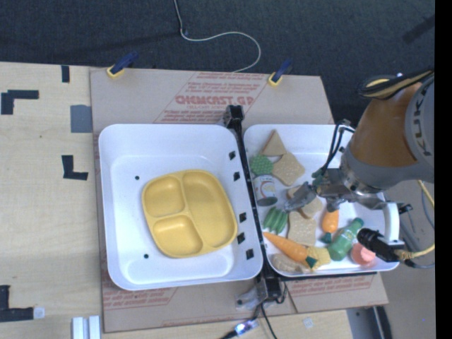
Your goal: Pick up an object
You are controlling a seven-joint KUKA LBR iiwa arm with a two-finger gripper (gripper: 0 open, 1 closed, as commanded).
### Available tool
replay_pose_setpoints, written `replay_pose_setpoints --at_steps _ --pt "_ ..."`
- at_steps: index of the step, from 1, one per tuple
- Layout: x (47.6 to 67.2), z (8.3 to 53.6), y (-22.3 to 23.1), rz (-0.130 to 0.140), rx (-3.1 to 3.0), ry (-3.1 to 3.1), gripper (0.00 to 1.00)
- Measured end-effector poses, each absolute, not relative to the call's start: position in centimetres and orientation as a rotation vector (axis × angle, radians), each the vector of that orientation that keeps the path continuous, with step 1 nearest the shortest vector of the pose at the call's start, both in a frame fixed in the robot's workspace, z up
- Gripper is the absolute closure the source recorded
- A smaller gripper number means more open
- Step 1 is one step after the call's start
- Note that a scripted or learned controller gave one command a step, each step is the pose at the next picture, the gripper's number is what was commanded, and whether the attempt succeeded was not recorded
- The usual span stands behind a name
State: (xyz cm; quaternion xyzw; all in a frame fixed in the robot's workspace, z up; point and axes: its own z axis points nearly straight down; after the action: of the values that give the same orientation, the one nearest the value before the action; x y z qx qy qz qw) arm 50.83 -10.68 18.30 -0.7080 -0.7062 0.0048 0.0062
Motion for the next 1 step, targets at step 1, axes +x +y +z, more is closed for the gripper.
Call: replay_pose_setpoints --at_steps 1 --pt "51.14 18.92 -10.68 0.002 -2.219 -2.221 0.00"
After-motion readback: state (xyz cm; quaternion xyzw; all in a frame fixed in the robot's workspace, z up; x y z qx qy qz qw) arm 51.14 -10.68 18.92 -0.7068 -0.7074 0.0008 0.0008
